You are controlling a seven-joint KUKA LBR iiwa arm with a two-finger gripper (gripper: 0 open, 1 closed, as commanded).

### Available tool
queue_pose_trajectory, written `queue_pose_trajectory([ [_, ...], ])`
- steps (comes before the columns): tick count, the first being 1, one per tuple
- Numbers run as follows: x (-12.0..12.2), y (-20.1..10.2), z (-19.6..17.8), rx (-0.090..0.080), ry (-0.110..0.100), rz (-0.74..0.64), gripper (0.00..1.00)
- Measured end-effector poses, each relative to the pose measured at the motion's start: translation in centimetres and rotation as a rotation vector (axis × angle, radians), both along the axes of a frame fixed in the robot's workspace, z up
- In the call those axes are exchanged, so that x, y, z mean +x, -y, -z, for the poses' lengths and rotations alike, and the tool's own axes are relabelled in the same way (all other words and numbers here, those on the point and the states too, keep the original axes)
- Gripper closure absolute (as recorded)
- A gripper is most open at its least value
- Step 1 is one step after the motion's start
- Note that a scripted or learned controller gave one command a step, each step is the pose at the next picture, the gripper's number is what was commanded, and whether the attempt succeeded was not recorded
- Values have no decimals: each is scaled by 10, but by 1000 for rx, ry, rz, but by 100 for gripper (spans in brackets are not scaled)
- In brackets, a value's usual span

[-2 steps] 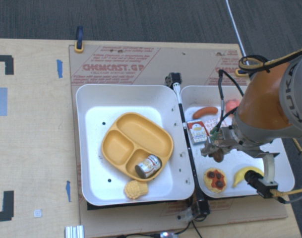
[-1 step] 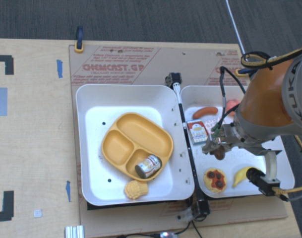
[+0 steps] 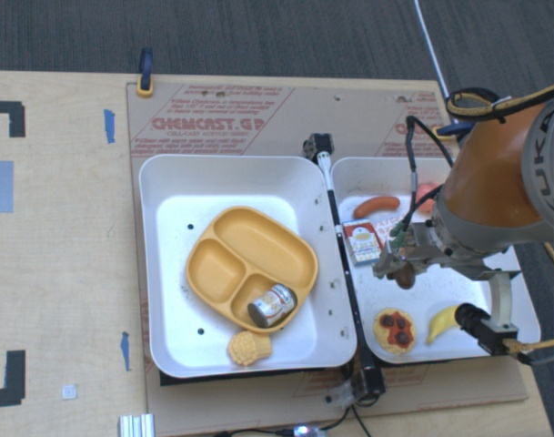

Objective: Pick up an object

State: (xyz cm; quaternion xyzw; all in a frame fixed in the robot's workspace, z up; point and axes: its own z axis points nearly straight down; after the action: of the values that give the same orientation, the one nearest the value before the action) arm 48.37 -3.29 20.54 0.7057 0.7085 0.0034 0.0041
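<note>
Orange-banded and grey, the robot arm [image 3: 499, 176] sits highest and closest to the overhead camera, reaching in from the right over the right bin [image 3: 522, 312]. Its gripper [image 3: 402, 269] hangs low above that bin's white floor; whether it is apart, together or clamped on something I cannot tell, because the wrist and cables hide its tip, and nothing is visibly held. Around the gripper, taking it as the landmark: a small red and white packet [image 3: 362, 242] lies just to its left, a toy sausage [image 3: 377, 206] lies beyond it toward the bin's far wall, a small round pizza toy [image 3: 396, 329] lies nearer the camera's bottom edge, and a yellow banana [image 3: 443, 322] lies beside the pizza, to the gripper's lower right. Farther left, across the divider, the left bin [image 3: 163, 244] holds a yellow divided plate [image 3: 249, 260] with a small metal can [image 3: 273, 305] in one compartment, and a tan waffle-like toy [image 3: 245, 347] sits just off the plate's near edge. Judging by this, no object is lifted yet: the grasp and the lift both appear left to do.
</note>
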Motion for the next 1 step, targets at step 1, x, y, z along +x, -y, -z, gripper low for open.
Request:
queue_pose_trajectory([
  [1,2,0,-10,-1,4,-2,100],
])
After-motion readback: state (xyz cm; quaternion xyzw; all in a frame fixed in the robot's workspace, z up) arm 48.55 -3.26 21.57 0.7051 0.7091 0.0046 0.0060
